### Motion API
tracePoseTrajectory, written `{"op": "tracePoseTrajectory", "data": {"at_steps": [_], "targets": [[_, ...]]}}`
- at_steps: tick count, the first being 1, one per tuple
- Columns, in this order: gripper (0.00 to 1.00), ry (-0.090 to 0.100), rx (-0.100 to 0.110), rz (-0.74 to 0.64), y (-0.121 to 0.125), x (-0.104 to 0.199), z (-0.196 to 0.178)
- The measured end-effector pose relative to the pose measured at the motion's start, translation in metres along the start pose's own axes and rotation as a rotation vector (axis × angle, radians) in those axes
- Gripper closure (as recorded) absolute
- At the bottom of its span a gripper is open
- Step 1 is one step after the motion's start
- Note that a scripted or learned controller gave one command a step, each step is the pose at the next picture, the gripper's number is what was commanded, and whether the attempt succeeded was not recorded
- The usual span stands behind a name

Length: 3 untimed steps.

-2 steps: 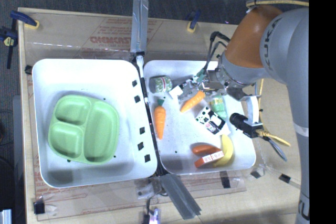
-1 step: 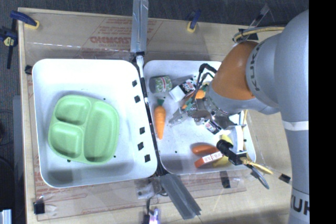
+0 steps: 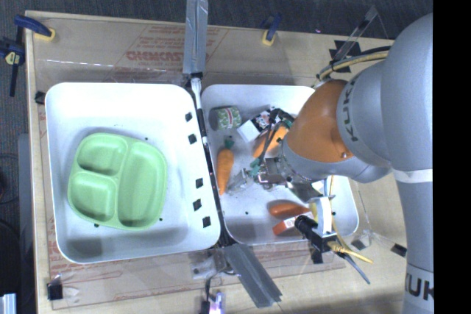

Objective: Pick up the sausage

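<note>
Bench, two white bins: right bin (image 3: 234,228) holds sausage (image 3: 288,209) near its front wall, carrot (image 3: 224,167) left of it; my gripper (image 3: 259,171) above sausage, grip state unreadable

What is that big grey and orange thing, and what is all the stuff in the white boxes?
That is a robot arm, seen by a camera looking down from above. It reaches in from the right. At its end is a pincer for grabbing, hanging over the right bin. In that bin lie a toy carrot, a reddish sausage and a small green can. The left bin has a green plate with sections. The robot should pick up the sausage. I cannot see anything gripped in the pincer.
</note>
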<state>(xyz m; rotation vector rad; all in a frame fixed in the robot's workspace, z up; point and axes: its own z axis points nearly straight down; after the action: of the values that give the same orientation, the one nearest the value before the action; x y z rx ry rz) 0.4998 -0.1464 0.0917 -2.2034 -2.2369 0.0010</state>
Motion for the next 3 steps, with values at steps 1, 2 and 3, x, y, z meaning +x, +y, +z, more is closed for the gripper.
{"op": "tracePoseTrajectory", "data": {"at_steps": [1,2,3], "targets": [[0.0,0.001,0.0,-0.233,-0.016,-0.021,0.0],[1.0,0.0,-0.001,-0.238,-0.014,-0.021,-0.01],[1.0,-0.001,-0.002,-0.273,0.0,0.029,-0.056]]}}
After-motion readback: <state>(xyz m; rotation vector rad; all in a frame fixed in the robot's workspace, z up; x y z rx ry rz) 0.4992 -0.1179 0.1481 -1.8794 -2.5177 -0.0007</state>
